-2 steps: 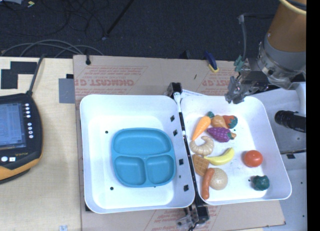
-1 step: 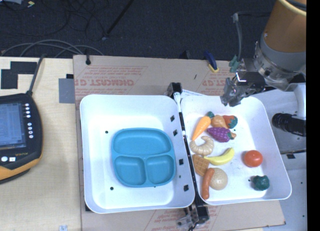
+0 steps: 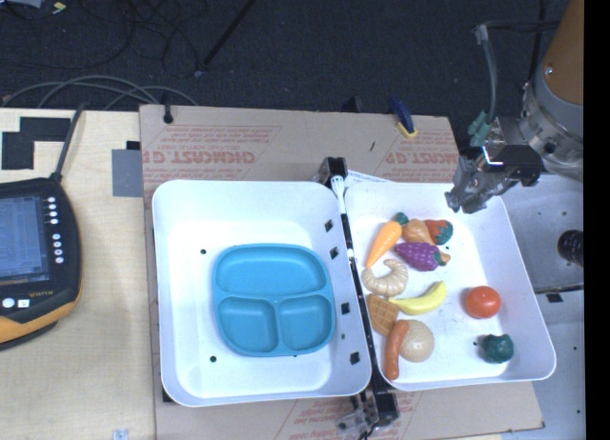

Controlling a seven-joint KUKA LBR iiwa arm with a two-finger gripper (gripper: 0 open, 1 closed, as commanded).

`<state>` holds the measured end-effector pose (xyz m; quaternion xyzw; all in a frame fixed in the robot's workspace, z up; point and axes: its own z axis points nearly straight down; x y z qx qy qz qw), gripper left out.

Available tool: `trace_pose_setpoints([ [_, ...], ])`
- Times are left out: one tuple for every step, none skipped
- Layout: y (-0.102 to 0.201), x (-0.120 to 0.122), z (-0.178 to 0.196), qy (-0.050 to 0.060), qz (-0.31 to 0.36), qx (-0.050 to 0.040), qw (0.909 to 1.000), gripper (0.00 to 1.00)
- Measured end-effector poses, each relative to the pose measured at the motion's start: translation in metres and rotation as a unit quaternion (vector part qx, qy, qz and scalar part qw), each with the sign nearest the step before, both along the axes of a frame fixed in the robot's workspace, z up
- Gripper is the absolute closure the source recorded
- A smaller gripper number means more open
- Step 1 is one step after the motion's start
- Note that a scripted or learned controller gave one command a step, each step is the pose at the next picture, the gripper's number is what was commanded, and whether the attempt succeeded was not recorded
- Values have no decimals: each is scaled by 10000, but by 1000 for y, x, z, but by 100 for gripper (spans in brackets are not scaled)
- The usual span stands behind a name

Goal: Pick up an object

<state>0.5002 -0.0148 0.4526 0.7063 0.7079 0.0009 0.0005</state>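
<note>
1. the gripper [image 3: 464, 195] hangs over the far right corner of the right bin [image 3: 522, 267]; whether it is open or closed, i cannot tell.
2. the toy food pile lies below-left of it, the strawberry [image 3: 438, 230] nearest.
3. the tomato [image 3: 482, 301] sits further down.

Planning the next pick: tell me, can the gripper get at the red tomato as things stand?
Probably yes. The tomato lies apart from the other toys on the bare floor of the right bin, with nothing over it, and the gripper hangs above that bin's far edge.
</note>
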Motion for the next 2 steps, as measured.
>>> trace_pose_setpoints([
  [81,39,5,13,29,0,10000,100],
  [61,-27,-24,48,-25,-5,10000,100],
])
